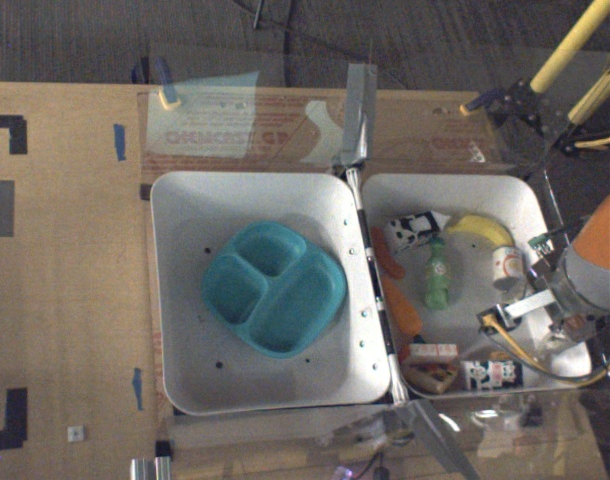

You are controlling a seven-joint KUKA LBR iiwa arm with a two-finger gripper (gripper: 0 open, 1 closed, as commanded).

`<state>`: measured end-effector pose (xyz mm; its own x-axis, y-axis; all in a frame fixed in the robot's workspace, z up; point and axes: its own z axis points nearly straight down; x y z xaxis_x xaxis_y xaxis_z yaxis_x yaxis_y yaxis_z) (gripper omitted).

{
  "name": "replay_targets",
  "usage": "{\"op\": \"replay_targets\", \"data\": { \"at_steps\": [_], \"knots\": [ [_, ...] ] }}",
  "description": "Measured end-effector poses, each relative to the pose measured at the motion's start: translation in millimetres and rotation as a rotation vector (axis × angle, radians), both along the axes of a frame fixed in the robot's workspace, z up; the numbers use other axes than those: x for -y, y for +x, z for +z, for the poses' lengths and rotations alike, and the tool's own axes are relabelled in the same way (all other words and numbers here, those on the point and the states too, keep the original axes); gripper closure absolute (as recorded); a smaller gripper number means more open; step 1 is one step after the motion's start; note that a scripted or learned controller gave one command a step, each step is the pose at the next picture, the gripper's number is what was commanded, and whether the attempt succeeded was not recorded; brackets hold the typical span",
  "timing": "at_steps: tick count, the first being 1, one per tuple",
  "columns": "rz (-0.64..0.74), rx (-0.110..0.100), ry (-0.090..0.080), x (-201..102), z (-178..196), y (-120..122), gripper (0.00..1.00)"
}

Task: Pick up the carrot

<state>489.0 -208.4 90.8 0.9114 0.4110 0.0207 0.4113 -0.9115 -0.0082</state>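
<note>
Carrot point(402, 309) lying along the right bin's point(525, 194) left wall, near the green bottle point(438, 274); probably light, stiff, slick plastic, so best pinched mid-body; can't tell what state the gripper point(530, 313) is in

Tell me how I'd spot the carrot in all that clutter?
Look in the right-hand white bin, along its left wall next to the divider. The carrot lies there at a slant, just below a smaller reddish piece and left of the green bottle. It is the one plain orange, tapered stick, with no label or print, unlike the boxes near it.
</note>
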Motion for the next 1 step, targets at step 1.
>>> {"op": "replay_targets", "data": {
  "at_steps": [1],
  "knots": [
    [0.028, -0.019, -0.012, -4.4, 6.0, -9.9, 0.0]
  ]
}}
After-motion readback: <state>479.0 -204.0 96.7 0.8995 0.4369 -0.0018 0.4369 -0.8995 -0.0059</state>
